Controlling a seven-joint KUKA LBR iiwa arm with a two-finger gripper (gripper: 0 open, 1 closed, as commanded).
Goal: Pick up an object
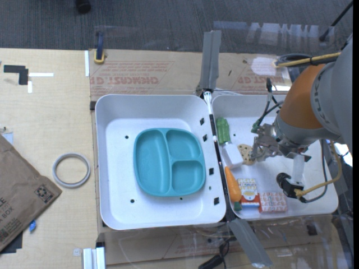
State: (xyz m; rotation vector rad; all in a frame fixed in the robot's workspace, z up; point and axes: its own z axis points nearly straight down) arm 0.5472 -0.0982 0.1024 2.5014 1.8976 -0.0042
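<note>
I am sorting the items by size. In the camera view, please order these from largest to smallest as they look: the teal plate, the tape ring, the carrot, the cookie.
1. teal plate
2. tape ring
3. carrot
4. cookie, partly hidden by the gripper

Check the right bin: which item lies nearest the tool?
The spotted cookie, just left of the tool; the white block, carrot and green piece lie farther left.

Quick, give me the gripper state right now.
Gripper: low in the right bin, beside the cookie; open or shut cannot be told.
</note>
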